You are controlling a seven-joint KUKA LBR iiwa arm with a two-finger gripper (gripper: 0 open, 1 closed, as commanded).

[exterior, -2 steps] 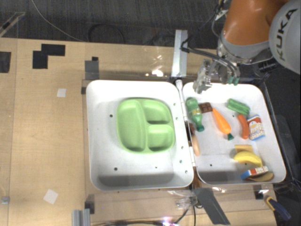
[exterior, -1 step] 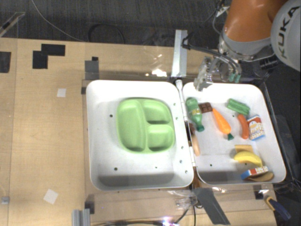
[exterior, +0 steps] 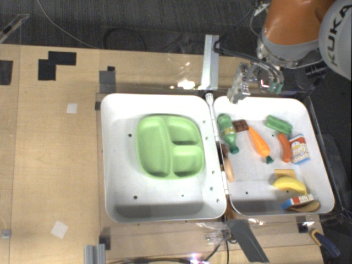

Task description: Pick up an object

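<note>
Two shallow white bins sit side by side on the tabletop: the left bin (exterior: 115, 164) carries one pale green plastic divided tray (exterior: 168, 146) at its middle, the right bin (exterior: 316, 131) holds the loose pickable things. Counted: one green bottle (exterior: 227, 131) and one brown block (exterior: 240, 127) near its far-left corner, one orange toy carrot (exterior: 259, 142), one green pod (exterior: 279, 124), one red sausage (exterior: 284, 146), one small printed carton (exterior: 299, 149), one yellow banana (exterior: 289, 183), one blue-and-brown item (exterior: 300, 202) at the near-right corner. The pincer (exterior: 254, 84) hangs over the far edge, probably lining up a pick; whether it is spread I cannot tell.
</note>
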